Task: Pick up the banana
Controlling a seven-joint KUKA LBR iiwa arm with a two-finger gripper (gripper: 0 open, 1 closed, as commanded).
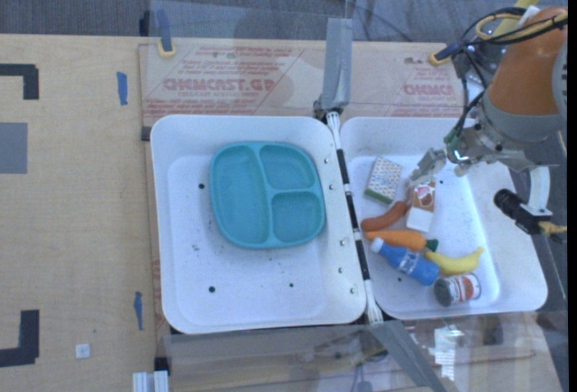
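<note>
cardboard on the table [72, 201] reads roughly "chemcast gp"; pincer [431, 163] hangs over the right bin [514, 282], spread unclear; banana [457, 260] half buried.

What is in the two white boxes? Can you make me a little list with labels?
left bin: white shallow bin holding a teal three-part plastic plate
right bin: white shallow bin
target: yellow curved banana, lying near the front
near banana: blue bottle, orange carrot, small can
gripper: two-finger gripper, above the right bin, away from the banana
</note>
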